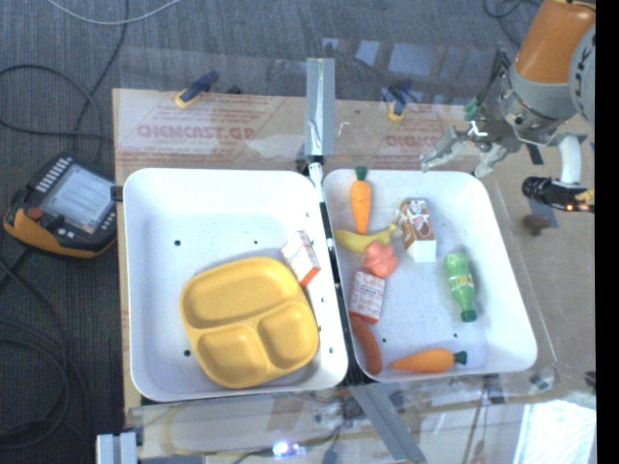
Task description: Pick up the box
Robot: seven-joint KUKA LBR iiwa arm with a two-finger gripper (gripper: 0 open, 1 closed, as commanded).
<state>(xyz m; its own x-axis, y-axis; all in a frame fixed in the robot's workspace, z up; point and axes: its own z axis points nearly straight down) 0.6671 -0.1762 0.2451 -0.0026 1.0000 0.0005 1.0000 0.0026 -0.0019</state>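
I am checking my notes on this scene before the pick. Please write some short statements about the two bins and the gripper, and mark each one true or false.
1. The yellow tray lies in the left bin. True.
2. The gripper holds the small box. False: it hangs spread above the far edge of the right bin, with nothing between its fingers.
3. The green bottle lies in the right bin. True.
4. Both carrots are in the left bin. False: one carrot lies at the far side of the right bin, the other carrot at its near side.
5. The small box leans by the tray's far corner. True.
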